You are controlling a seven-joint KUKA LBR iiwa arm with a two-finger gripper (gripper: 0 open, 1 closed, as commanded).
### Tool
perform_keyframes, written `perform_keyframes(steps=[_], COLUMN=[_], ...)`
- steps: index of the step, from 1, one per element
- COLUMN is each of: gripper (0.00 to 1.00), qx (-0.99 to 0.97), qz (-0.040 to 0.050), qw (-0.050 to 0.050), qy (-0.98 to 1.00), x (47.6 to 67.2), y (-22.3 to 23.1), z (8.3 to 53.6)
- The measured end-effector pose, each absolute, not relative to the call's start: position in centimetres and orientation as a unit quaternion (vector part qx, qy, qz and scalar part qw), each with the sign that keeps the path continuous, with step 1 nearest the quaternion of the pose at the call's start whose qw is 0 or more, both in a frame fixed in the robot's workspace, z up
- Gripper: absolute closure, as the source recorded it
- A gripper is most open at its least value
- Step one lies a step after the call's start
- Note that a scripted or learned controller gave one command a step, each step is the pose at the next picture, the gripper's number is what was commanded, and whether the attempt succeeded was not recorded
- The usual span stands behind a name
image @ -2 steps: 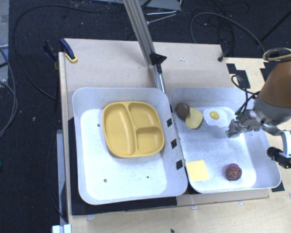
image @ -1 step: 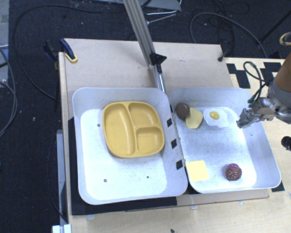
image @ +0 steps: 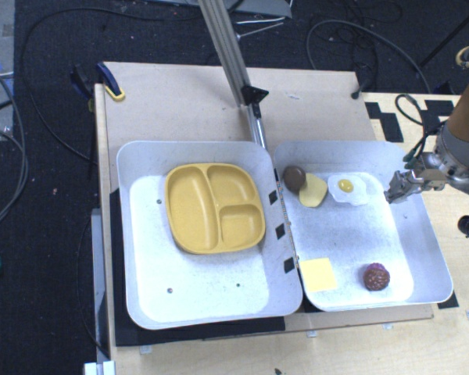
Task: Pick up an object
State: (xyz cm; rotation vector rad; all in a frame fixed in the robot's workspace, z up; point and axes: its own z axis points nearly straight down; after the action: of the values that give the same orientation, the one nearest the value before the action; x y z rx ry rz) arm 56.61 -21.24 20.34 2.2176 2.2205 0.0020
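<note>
White fried egg [image: 349,187] lies just beside the gripper [image: 394,193].

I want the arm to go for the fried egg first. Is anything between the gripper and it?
Nothing visible stands between them. The gripper is at the right bin's right rim, and the fried egg lies just to its left across bare bin floor. The yellow piece and brown ball lie beyond the egg.
</note>
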Motion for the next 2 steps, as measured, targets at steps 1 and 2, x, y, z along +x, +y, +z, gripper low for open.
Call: perform_keyframes(steps=[1,2], gripper=[1.0,1.0], qx=[0.705,0.704], qz=[0.0004,0.0002], qw=[-0.001,-0.001], qy=[0.71,0.71], x=[55.8,56.2], y=[-15.7,-9.7], z=[20.0,19.7])
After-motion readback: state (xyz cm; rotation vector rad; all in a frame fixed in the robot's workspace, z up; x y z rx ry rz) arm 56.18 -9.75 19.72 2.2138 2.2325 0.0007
